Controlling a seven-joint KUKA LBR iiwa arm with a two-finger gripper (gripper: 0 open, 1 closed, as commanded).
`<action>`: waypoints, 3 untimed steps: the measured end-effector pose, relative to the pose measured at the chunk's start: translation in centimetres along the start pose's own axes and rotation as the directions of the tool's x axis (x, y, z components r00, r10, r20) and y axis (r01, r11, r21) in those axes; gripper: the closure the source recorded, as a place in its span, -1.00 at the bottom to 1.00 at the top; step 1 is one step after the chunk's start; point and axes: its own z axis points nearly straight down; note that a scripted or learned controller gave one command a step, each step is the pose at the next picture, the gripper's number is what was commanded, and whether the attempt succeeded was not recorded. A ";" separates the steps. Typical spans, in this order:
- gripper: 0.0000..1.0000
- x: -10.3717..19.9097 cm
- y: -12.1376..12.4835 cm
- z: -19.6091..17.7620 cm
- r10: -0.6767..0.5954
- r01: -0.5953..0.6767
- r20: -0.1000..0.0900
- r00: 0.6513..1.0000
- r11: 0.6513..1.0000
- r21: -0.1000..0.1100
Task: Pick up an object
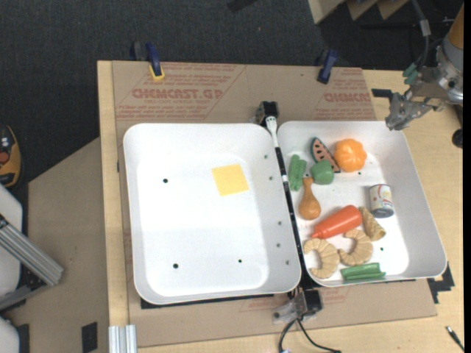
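The things I might lift all lie in the right bin (419, 197). An orange fruit (350, 154), round and bright, sits near the far wall, with a watermelon slice (321, 151) just beside it, dark-rinded with a red face and seeds. A green pepper (321, 172) touches the slice, and a slim green pod (296, 172) lies next to the bin's left wall. Below them rests a tan pear-shaped gourd (308, 201), then a glossy red-orange carrot (337, 222) lying at a slant. A small tin can (380, 200) lies near the carrot's upper end. Three pale croissant-like pastries (344, 248) cluster at the near side, and a green bean piece (362, 273) lies against the near wall.

The left bin (147, 219) holds one flat yellow square (230, 179), a cheese-like slice, well apart from everything else.

My pincer (399, 118) hangs above the right bin's far right corner, over the rim, holding nothing. I cannot tell whether it is parted or closed.
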 end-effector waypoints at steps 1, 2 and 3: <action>1.00 5.3 3.0 -11.7 -0.009 0.009 0.007 1.000 0.999 -0.032; 1.00 5.7 0.2 6.2 -0.002 0.002 0.000 1.000 1.000 0.001; 1.00 10.3 2.9 -4.9 -0.009 0.009 0.006 1.000 0.999 -0.031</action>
